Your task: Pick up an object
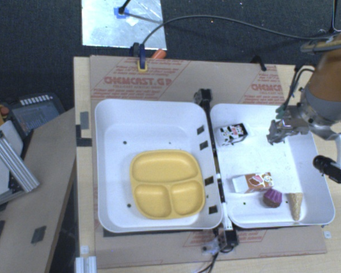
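We see two shallow white plastic bins, smooth, round-cornered: left bin point(110, 152), right bin point(312, 169). In left bin: yellow tray point(166, 183), glossy, three compartments. In right bin: black-white patterned packet point(233, 133) near top left; flat white-orange packet point(253, 182); purple ribbed cupcake toy point(272, 198); tan cone point(295, 205). Hand point(277, 132) hovers over right bin's upper right, nothing gripped; opening we cannot tell. Cardboard point(137, 79) on worktop reads "CHEMCAST".

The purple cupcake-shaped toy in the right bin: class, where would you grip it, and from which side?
Grip the small purple cupcake-shaped toy across its rounded body, coming straight down. A white-and-orange packet lies close on one side and a tan cone on the other, so probably close the fingers along the free axis.
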`<state>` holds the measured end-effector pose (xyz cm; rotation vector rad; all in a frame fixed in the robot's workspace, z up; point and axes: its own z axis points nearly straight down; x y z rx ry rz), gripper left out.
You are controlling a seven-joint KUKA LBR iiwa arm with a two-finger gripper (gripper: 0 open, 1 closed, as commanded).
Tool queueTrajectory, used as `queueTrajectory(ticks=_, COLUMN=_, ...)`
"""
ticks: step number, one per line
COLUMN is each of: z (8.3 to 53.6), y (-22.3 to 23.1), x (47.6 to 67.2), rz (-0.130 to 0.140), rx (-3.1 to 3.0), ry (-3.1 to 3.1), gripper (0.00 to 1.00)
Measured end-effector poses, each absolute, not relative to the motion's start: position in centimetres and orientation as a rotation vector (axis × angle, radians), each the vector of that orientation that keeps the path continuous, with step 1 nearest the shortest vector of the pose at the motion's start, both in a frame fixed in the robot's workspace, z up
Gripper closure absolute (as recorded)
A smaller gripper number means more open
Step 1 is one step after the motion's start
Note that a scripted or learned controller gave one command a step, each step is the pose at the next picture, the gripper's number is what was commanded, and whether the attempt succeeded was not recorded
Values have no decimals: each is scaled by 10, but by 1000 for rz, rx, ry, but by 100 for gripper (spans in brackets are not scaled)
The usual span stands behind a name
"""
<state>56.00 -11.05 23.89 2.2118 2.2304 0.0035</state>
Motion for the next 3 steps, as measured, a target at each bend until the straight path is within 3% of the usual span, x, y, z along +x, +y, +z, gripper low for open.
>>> queueTrajectory(ticks=3, z=220, y=44, x=532, rz=3, rx=2212, ry=2233, gripper=100)
